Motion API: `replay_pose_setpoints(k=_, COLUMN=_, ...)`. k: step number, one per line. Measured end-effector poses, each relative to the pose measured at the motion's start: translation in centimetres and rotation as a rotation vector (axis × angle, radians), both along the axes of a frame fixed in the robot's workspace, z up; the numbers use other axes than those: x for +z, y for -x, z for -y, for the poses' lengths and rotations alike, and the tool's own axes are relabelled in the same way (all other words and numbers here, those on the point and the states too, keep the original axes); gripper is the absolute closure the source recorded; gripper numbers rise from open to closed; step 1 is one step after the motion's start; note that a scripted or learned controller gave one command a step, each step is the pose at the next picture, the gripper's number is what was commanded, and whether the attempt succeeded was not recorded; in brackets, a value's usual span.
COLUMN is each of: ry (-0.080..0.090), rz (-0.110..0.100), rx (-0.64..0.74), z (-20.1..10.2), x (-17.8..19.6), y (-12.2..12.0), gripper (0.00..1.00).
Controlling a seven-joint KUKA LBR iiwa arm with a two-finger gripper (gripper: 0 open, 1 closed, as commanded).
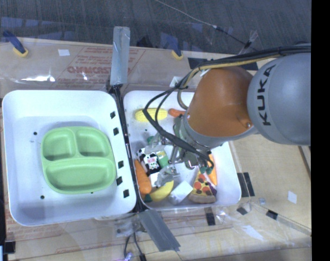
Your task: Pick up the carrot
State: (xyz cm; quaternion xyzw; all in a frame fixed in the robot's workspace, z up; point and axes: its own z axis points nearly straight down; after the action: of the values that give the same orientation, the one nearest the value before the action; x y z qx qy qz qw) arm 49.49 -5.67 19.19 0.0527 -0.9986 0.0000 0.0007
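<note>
Seen from above at a slant, two shallow white bins sit side by side on a tabletop (56, 64) covered with brown cardboard and clear plastic sheeting. The left bin (15, 162) holds a light green divided plate (77, 159) with three compartments, lying flat near the bin's middle.

The right bin (230, 167) is crowded with toy food. The carrot (142, 176), orange and slim, lies along the bin's left wall near the front, its length running roughly front to back. Just beside its lower end is a yellow banana (163, 191). A small black-and-white carton with a cow pattern (151, 161) sits right next to the carrot's upper end, on the side away from the wall. A pizza slice (203, 189) rests at the front right of the bin, and a yellow corn cob (150, 114) lies at the back.

The grey robot arm (279, 99) reaches in from the right, its wide orange band (219, 105) hanging over the right bin with black cables looping around it. Below it, the pincer (173, 165) sits low among the toys, near the carton and a little apart from the carrot. Whether the pincer is wide or narrow cannot be told, since clutter and metal parts blur together there.
</note>
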Motion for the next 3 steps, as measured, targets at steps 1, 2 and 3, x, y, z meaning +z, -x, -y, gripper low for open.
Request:
replay_pose_setpoints(k=1, ry=0.001, rz=0.003, rx=-0.148, z=4.8, x=2.6, y=-2.4, gripper=0.0)
replay_pose_setpoints(k=2, ry=0.0, rz=-0.004, rx=-0.21, z=10.1, x=-3.1, y=-4.7, gripper=0.0)
replay_pose_setpoints(k=3, ry=0.001, rz=0.002, rx=-0.22, z=15.5, x=-10.0, y=-3.7, gripper=0.0)
